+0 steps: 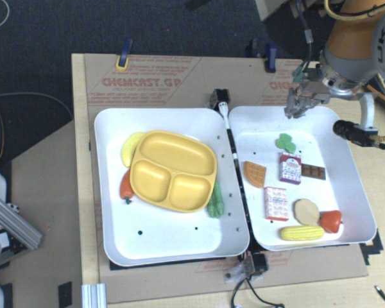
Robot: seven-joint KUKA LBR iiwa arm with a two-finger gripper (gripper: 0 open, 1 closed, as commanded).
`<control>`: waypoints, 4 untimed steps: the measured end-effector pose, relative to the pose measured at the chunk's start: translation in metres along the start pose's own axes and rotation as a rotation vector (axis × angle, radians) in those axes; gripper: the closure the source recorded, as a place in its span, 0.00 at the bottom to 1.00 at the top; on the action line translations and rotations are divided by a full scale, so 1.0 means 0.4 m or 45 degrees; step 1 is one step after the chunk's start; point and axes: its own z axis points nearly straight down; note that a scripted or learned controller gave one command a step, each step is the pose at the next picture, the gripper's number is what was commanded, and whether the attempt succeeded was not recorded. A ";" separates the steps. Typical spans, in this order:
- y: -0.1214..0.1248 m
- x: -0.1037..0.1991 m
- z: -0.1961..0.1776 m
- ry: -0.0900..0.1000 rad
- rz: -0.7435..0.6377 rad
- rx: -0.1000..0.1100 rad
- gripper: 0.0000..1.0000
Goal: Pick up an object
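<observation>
My gripper hangs over the far edge of the right bin, above and a little right of a small green piece. Nothing shows between its fingers. Below the green piece lie a maroon packet and a brown chocolate bar. An orange waffle piece sits to their left. A red and white packet, a tan cookie, a red piece and a yellow corn cob fill the near part of that bin.
The left bin holds a yellow divided tray. A yellow banana, a red pepper and a green leafy piece poke out from around it. Clamps grip the board's far edge.
</observation>
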 end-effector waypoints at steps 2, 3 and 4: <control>-0.013 0.223 -0.032 -0.001 0.000 -0.001 1.00; -0.052 0.214 0.005 -0.002 0.007 0.002 1.00; -0.037 0.195 0.003 -0.004 0.007 -0.005 1.00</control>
